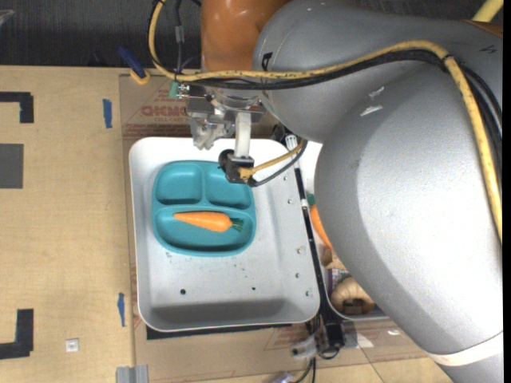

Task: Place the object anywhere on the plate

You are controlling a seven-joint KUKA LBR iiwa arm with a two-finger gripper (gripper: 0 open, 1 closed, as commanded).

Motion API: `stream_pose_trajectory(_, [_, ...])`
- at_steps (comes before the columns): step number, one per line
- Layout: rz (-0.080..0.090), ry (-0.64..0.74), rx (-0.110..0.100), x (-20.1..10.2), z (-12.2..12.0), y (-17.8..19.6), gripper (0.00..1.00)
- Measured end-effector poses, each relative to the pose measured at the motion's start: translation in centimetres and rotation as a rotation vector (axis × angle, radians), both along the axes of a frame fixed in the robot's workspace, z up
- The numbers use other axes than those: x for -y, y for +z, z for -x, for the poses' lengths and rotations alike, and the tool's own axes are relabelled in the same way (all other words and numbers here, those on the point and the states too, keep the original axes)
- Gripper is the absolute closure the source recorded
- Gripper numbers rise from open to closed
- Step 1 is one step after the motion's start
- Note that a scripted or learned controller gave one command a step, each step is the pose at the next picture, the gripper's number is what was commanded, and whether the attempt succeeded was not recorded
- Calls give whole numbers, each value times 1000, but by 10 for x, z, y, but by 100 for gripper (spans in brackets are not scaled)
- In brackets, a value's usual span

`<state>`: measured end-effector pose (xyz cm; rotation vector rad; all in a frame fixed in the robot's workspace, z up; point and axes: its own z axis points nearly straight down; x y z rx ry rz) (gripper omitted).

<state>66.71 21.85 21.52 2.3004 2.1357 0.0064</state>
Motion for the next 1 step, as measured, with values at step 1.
stream_pose_trajectory(1, [1, -341, -4, -7, 1, -9, 100])
